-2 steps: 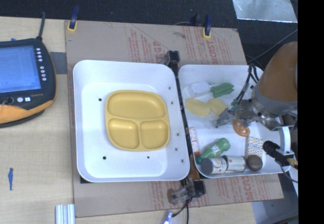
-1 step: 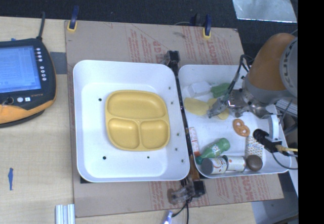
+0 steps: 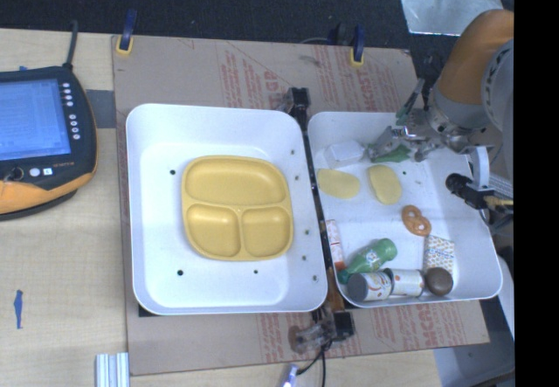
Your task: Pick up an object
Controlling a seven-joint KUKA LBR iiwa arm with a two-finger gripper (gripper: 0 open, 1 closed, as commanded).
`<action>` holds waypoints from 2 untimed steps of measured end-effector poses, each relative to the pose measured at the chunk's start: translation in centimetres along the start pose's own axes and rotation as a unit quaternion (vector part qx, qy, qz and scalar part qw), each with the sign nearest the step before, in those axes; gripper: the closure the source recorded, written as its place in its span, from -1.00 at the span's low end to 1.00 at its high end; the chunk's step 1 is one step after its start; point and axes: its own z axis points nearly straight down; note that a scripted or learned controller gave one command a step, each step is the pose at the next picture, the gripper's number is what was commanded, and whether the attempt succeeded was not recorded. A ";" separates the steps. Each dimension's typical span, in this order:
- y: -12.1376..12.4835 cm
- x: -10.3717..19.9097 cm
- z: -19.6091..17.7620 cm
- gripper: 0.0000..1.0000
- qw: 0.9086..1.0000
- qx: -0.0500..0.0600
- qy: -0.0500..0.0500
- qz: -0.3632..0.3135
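Cardboard sheeting covers the tabletop [image 3: 218, 62], clamped at the back edge, with a teach pendant [image 3: 39, 136] lying at the far left. From the overhead camera view, the left bin [image 3: 148, 202] carries a yellow divided tray [image 3: 238, 206]. The right bin [image 3: 485, 276] holds the candidates for picking: two pale yellow slices [image 3: 338, 183] [image 3: 384, 183], a small pretzel [image 3: 416, 220], a green bottle [image 3: 369, 256], a can lying on its side [image 3: 383, 286], a patterned packet [image 3: 439, 252] and a whitish lump [image 3: 345, 152] near the back wall.

The tool [image 3: 395, 145] hangs low over the back of the right bin, just beside the whitish lump and the right-hand slice. Whether it is released or clenched I cannot tell; nothing visibly sits in it.

Risks, as I judge them: the slices look flat and thin, so a closing grip could skate over them. Working so close to the back wall, the tool could strike the rim or nudge the lump away instead of catching it.
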 end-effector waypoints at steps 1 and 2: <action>-2.4 3.3 0.1 -1.00 1.000 0.001 -0.001 -0.002; -0.4 2.3 0.2 -1.00 1.000 0.010 0.001 -0.002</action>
